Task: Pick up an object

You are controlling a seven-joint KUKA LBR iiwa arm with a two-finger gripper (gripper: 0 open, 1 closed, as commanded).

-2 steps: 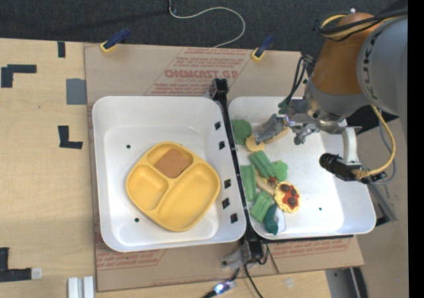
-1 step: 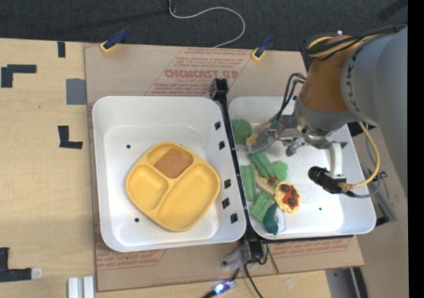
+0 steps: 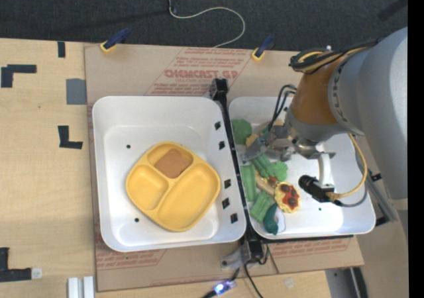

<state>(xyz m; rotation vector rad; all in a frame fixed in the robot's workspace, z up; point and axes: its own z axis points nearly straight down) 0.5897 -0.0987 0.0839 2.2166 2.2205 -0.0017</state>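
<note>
Right of centre in the frame, the pincer (image 3: 264,149) hangs low over the right bin (image 3: 344,224), at the bin's left side, above a heap of toys (image 3: 265,184). Green pieces lie directly under and just below it, strung down-frame along the bin's left wall; a yellow-and-red piece (image 3: 286,196) sits just to the lower right. Whether its fingers stand wide or narrow I cannot tell, nor whether anything sits between them. A yellow tray (image 3: 173,187) rests in the left bin (image 3: 109,157), well apart. Closest pick, I'd judge: the green pieces beneath.
</note>
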